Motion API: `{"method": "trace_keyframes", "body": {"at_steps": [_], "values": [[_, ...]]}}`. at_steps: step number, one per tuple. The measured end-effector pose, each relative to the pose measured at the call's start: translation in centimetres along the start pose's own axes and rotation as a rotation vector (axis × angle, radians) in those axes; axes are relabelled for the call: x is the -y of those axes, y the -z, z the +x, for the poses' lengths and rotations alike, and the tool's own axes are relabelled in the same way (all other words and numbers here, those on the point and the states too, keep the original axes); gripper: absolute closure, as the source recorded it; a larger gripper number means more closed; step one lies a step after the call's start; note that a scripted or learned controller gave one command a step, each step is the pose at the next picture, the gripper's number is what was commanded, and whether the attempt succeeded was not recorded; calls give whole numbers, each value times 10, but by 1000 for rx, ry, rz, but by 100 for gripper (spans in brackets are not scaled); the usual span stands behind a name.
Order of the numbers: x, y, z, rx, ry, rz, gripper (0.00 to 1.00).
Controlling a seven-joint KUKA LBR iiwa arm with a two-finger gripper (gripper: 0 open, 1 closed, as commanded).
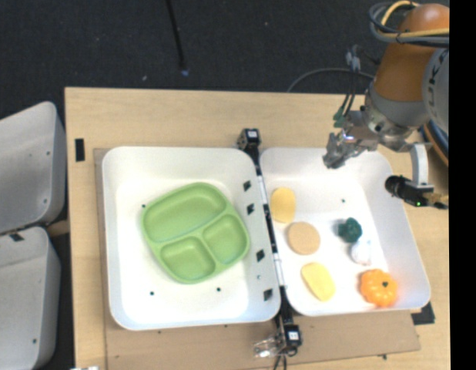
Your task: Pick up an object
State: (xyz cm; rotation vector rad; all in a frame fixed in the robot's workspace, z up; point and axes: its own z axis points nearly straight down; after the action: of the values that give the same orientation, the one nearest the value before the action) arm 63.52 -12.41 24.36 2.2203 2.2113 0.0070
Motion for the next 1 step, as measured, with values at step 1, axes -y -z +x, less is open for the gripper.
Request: {"method": "trace_keyframes", "body": {"at_steps": [1], "values": [[-1, 37, -2, -1, 6, 4, 100]]}}
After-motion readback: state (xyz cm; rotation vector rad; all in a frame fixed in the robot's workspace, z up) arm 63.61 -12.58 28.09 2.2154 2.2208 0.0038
